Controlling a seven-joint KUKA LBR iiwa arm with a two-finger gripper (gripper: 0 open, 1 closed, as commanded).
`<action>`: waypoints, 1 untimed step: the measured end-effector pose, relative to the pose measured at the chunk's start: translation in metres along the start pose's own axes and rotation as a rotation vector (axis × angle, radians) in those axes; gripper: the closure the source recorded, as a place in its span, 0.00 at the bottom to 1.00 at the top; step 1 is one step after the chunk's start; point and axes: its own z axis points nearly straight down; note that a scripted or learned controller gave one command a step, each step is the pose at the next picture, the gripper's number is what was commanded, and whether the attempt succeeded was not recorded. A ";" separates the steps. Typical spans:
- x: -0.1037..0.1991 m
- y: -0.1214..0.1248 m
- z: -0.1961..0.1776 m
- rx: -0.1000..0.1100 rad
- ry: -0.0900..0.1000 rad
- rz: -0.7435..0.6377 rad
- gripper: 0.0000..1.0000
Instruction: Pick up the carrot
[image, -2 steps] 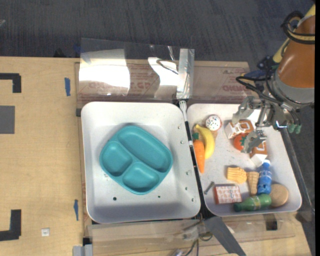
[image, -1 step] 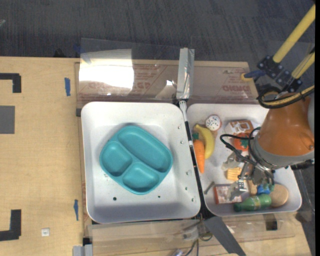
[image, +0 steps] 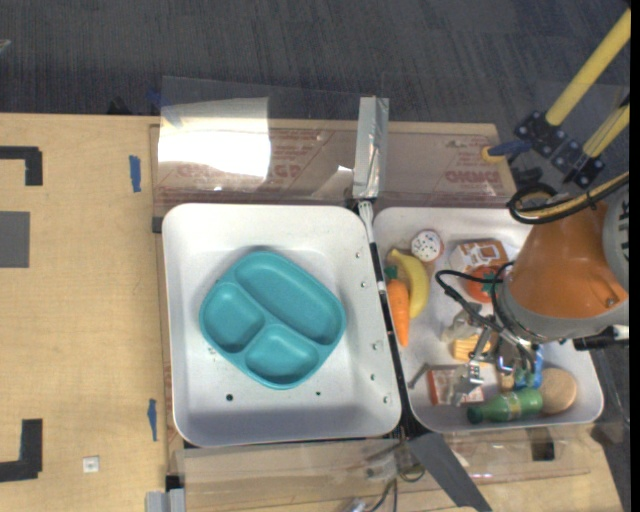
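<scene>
Carrot lies in the right bin, by its left wall, touching the banana. The gripper hangs over other toys nearby; whether it is open or shut, I cannot tell.

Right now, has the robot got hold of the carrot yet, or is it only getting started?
Nothing looks done yet: the carrot lies in the right bin, against its left wall beside the banana. In hand: the arm's gripper is low among the other items in that bin, apart from the carrot. Left: move over to the carrot, grip it and lift.
</scene>
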 end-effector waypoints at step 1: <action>-0.005 0.001 -0.014 0.000 -0.019 -0.002 1.00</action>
